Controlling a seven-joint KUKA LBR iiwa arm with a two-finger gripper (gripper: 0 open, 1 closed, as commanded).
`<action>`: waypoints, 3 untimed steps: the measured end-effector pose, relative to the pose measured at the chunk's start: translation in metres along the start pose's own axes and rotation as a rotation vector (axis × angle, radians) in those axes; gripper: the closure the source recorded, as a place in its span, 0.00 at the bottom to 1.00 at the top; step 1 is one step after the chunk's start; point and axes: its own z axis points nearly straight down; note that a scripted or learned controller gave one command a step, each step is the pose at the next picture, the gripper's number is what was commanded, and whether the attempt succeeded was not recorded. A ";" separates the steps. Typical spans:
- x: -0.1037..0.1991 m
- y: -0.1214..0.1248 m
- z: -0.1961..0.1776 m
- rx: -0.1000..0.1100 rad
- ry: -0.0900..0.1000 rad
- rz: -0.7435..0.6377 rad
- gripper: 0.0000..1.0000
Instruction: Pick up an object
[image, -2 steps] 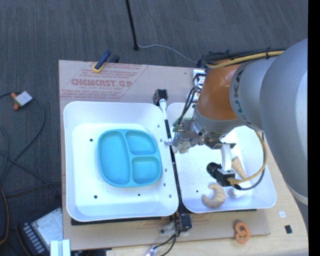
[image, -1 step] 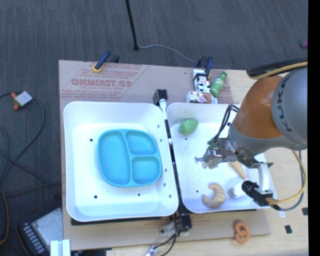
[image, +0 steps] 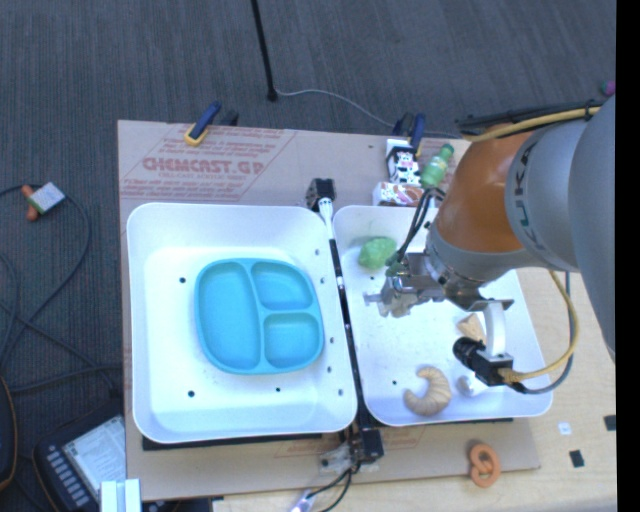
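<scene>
- The hand (image: 398, 296) is low inside the right bin (image: 440, 410), near that bin's left wall, with the wrist and orange band above it. Its metal tip is small and partly hidden by the wrist, so the view cannot tell whether it is spread or closed, and nothing can be seen gripped in it.
- Just up and left of the hand lies a green lump (image: 377, 251), near it but apart. It looks the likeliest target.
- To the right of the hand, a pale piece (image: 471, 326) sits beside the arm's black fitting.
- Lower in the same bin rests a croissant (image: 429, 391), well clear of the hand.
- The left bin (image: 160, 400) holds a blue plate (image: 258, 314) with three compartments.
- An orange pretzel (image: 485, 463) lies on the bench (image: 150, 160), outside the bins.
- Judged from this, the arm has reached the bin, but no pick is shown. Closing on an object and lifting it are left to do.
</scene>
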 end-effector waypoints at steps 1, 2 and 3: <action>0.025 0.039 0.000 -0.001 0.000 0.000 1.00; 0.020 -0.047 0.000 0.002 0.000 0.001 1.00; 0.062 0.002 0.000 0.000 0.000 -0.001 1.00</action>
